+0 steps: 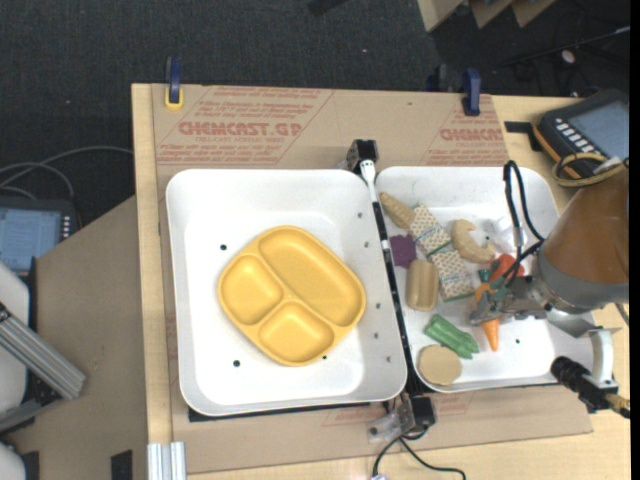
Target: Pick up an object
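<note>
Landmark: divided yellow plate, lying flat in the left bin; three compartments, nothing in them
Right bin: just right of the plate's bin, rims touching along the middle; holds a heap of small toy foods
Heap: tan bread piece nearest the plate; purple piece above it; green pod and round tan disc toward the near rim; patterned packets and a pale bun farther back; orange carrot furthest from the plate
Arm: far right of the plate, orange band over the right bin's outer edge
Gripper: down in the heap by the carrot; open or closed, cannot tell; nothing seen lifted
</note>
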{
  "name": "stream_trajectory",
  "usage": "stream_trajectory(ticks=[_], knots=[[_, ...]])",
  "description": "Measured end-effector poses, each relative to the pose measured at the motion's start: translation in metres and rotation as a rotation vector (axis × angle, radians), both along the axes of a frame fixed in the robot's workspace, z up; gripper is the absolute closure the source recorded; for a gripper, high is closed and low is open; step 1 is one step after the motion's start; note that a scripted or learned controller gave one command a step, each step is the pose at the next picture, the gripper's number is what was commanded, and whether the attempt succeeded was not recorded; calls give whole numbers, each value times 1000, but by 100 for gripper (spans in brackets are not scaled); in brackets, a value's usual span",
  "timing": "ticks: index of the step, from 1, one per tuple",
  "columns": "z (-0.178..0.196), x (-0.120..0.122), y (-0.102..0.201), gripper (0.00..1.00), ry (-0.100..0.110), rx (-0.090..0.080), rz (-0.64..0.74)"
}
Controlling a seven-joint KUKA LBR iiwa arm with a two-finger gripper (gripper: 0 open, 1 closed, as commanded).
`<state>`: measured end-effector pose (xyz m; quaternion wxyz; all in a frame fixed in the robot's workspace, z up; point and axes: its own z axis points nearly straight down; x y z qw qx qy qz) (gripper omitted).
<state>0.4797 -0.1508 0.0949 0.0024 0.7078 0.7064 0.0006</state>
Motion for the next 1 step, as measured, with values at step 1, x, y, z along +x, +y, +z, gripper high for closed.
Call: stream_trajectory(ticks=[1], knots=[[96, 48, 95, 100, -9, 4, 15]])
